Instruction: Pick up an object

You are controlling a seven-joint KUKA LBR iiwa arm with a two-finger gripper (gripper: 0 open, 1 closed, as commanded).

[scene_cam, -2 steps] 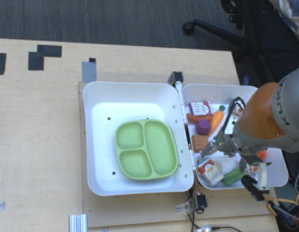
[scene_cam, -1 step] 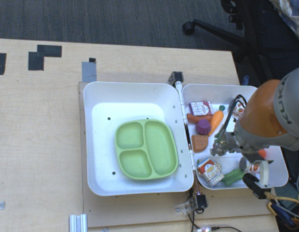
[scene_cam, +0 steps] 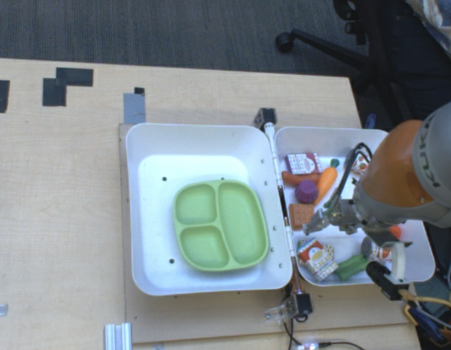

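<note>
The right white bin [scene_cam: 323,133] holds several small toys. A purple ball [scene_cam: 307,190] lies beside an orange carrot [scene_cam: 326,181], with a pink and white packet [scene_cam: 302,163] behind them. A brown waffle square [scene_cam: 301,215] sits by the bin's left wall. Nearer the front lie a red and white packet [scene_cam: 317,258] and a green piece [scene_cam: 350,267]. My gripper [scene_cam: 331,219] hangs low over the middle of this bin, just right of the waffle square and above the red and white packet. The grey and orange arm [scene_cam: 407,173] hides the bin's right half.
The left white bin [scene_cam: 148,195] holds a light green divided plate [scene_cam: 221,224]. A metal clamp [scene_cam: 267,117] stands at the far end of the wall between the bins. Cables [scene_cam: 294,308] trail off the bench's front edge. An office chair base [scene_cam: 320,46] stands on the floor behind.
</note>
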